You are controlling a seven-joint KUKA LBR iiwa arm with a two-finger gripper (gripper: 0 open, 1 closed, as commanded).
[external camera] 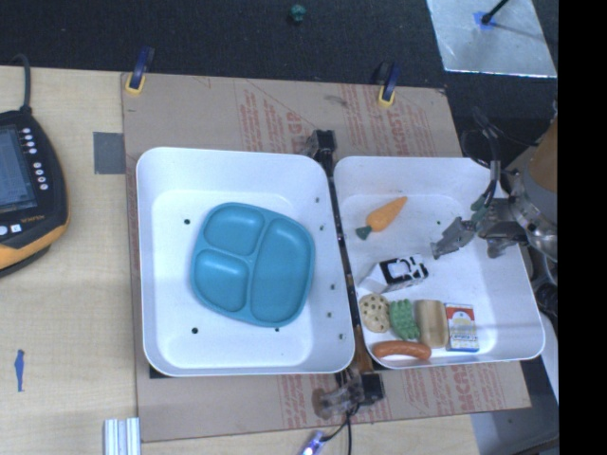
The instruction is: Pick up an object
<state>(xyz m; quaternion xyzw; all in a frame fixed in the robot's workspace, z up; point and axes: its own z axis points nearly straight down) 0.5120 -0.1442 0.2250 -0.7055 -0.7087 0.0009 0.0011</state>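
Observation:
My gripper [474, 243] hangs over the right side of the right bin [503, 173], open, with nothing between its fingers. To its left lie an orange toy carrot [386, 213] and a black and white toy car [404, 270]. Along the bin's front edge sit a speckled cookie [374, 312], a green piece [404, 319], a tan block [431, 322], a red and white box [461, 329] and a sausage [401, 351]. All of these lie apart from the gripper.
The left bin [161, 254] holds a blue divided plate [253, 263]. A black and orange pendant [24, 188] lies at the bench's far left. Clamps [385, 83] pin the cardboard at the back.

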